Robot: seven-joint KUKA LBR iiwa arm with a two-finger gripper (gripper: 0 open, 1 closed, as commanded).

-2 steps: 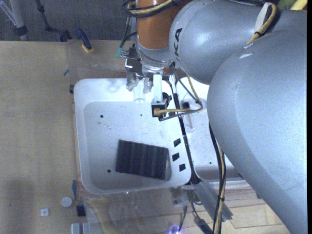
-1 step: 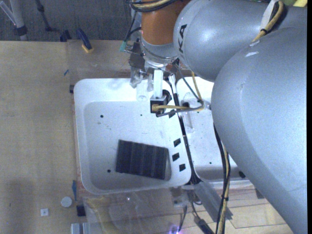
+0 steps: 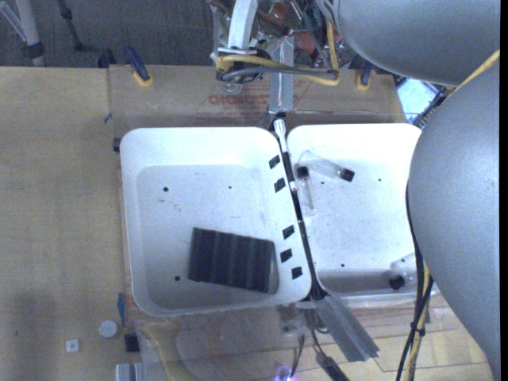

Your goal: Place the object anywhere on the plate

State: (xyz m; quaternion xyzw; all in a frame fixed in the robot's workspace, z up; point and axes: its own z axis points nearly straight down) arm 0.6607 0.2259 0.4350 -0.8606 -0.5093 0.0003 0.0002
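A dark ribbed rectangular plate (image 3: 231,260) lies near in the left white bin (image 3: 135,161); a clear, light, slippery-looking plastic object (image 3: 305,182) lies in the right bin (image 3: 373,137), best gripped mid-length.

You saw a dark ribbed plate (image 3: 231,259) lying flat in the left bin (image 3: 143,161). The gripper (image 3: 242,50) hung beyond both bins, near the surface's (image 3: 55,173) far edge. A clear object (image 3: 324,170) lay in the right bin (image 3: 373,137).

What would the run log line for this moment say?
arm: raised above bins | end effector: over far edge, grip unclear | dark ridged plate: left bin, bare | clear objects: right bin
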